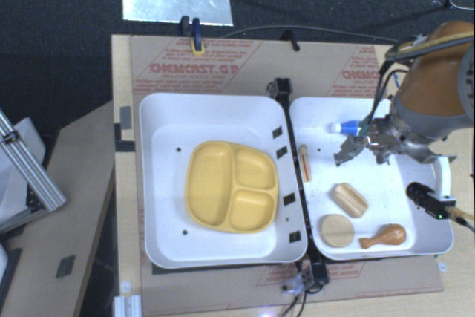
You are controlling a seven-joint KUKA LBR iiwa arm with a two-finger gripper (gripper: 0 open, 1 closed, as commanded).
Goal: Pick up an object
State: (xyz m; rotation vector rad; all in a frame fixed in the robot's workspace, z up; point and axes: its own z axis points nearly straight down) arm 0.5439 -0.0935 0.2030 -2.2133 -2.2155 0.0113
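- One grey two-finger gripper hangs over the right white shallow bin; we see its dark fingers spread apart with nothing between them.
- Just behind it lies a small white bottle with a blue cap, near the bin's far wall.
- Nearer the camera sit a tan wooden loaf-shaped block, a round pale wooden disc and an orange-brown toy drumstick, all loose and apart, so we judge any could be the target.
- A thin orange-tipped stick lies along the divider.
- The left white bin holds a yellow plastic compartment plate, well apart from the gripper.
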